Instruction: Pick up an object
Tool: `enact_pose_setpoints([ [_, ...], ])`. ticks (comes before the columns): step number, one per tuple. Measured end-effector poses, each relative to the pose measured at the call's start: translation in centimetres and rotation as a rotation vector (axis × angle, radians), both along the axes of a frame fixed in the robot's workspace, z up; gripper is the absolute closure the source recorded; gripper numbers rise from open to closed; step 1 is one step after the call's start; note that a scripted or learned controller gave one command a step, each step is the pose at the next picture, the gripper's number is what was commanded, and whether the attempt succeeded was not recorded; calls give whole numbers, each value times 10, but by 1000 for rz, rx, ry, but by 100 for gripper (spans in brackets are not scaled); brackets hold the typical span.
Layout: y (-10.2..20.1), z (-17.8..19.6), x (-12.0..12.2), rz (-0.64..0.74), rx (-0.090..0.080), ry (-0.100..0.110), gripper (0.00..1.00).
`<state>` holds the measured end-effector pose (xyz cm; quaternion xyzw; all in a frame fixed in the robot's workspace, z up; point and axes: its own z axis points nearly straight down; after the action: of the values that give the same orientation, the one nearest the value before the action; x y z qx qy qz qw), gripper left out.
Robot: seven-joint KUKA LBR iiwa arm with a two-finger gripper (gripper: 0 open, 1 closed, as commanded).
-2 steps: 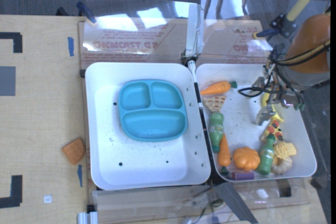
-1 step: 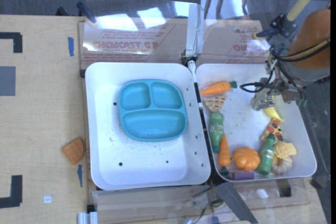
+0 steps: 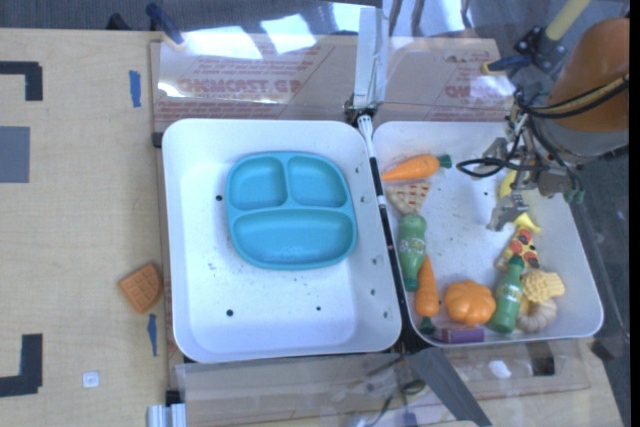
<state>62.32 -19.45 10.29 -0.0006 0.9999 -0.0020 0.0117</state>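
Plastic toy food fills the right shallow white bin (image 3: 585, 260): you see a smooth orange carrot with a green top (image 3: 415, 166) at its far left, a tan waffle-textured wedge (image 3: 409, 198) just beside it, a green bottle-shaped piece (image 3: 411, 243) and a second small carrot (image 3: 427, 287) along the left wall. Along the near edge sit a round orange pumpkin-like fruit (image 3: 469, 301), a green bottle (image 3: 508, 295), a yellow bumpy corn piece (image 3: 543, 286) and a red-and-yellow striped item (image 3: 522, 243).

The two-finger gripper (image 3: 507, 211) hangs over the right side of that bin, just above the striped item; you cannot tell whether it is spread or closed, nor that it holds anything.

The left white bin (image 3: 200, 295) carries a glossy blue three-compartment plate (image 3: 291, 209), with bare speckled floor toward you. An orange waffle-patterned square (image 3: 141, 286) lies on the wooden bench (image 3: 70, 215), left of the bins. Reddish print on the cardboard beyond is too blurred to read.
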Motion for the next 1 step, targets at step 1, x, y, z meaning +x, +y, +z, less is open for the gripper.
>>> enact_pose_setpoints([
  [1,-28,-15,-1,-41,3,12,0],
])
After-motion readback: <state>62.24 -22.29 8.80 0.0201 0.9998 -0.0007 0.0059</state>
